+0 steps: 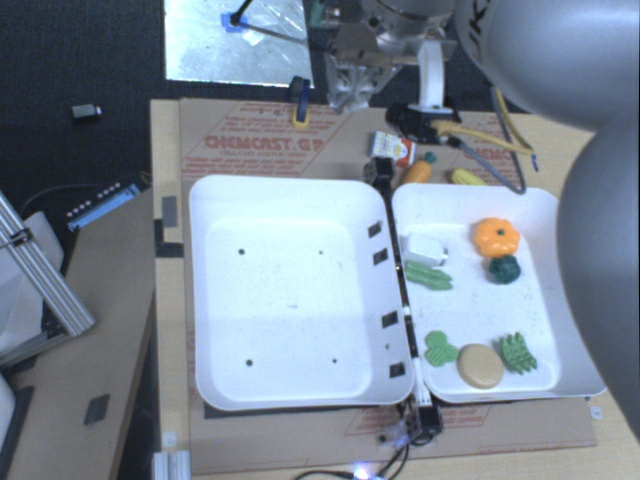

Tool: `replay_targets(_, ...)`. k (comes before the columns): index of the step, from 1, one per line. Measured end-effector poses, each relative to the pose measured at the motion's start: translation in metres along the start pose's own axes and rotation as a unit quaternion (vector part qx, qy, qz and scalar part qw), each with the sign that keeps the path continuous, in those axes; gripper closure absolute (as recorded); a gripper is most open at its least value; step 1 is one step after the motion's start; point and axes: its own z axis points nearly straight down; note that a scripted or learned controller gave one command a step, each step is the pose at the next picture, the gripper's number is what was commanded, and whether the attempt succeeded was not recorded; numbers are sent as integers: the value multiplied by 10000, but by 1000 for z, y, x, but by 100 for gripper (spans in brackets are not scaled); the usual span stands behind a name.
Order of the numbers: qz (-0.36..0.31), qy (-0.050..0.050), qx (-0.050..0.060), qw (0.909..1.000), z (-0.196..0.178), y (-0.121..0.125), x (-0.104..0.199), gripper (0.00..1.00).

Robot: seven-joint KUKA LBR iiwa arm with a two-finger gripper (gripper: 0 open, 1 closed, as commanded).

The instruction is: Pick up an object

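Note:
My gripper (pixel 350 90) hangs high beyond the far edge of the bins, over the cardboard sheet, away from every object. The right bin (pixel 548 298) holds an orange pumpkin (pixel 496 236), a dark green ball (pixel 503 269), a white block (pixel 425 249), a green pea pod (pixel 430 279), a green broccoli piece (pixel 440 347), a beige round disc (pixel 481 365) and a green leafy piece (pixel 517 352).
The left bin (pixel 210 268) lies beside the right one, joined by a black hinge strip. Behind the right bin sit a small carrot (pixel 417 172), a yellow banana (pixel 466 178) and a small white-and-red item (pixel 388 148). The arm's grey body covers the right side.

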Motion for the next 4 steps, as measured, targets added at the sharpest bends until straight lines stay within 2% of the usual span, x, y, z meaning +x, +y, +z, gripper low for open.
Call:
replay_targets(1,-49,21,-34,10000,-25,-1,20,100)
replay_targets(3,-54,23,-30,10000,-35,-1,63,100)
replay_targets(4,-51,20,-30,10000,-38,-1,74,100)
